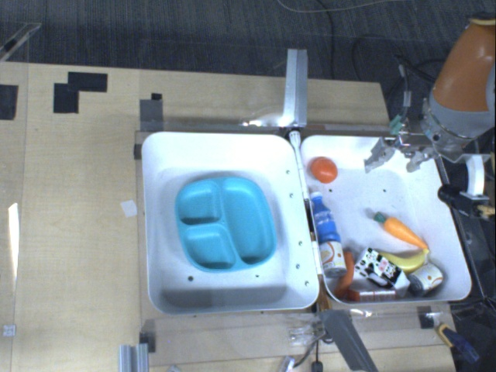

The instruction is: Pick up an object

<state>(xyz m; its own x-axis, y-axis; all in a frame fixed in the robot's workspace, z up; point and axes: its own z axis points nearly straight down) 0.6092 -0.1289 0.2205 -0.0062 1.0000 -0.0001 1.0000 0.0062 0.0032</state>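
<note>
My gripper [397, 158] hangs over the back of the right bin [442, 208], its two fingers spread apart with nothing between them. An orange tomato-like ball [323, 169] lies to its left near the bin divider. A carrot [403, 231] rests in front of the gripper in the bin's middle. A blue and white bottle [325, 231] lies along the left wall. At the front sit a banana [408, 261], a black and white spotted block [376, 266], a red marker-like item [350, 273] and a small dark can [428, 279].
The left bin [159, 223] holds a blue divided plate [225, 222]. A metal post [296, 87] stands behind the divider between the bins. Cables run along the dark floor at the back. The arm's orange band [469, 64] rises at the right.
</note>
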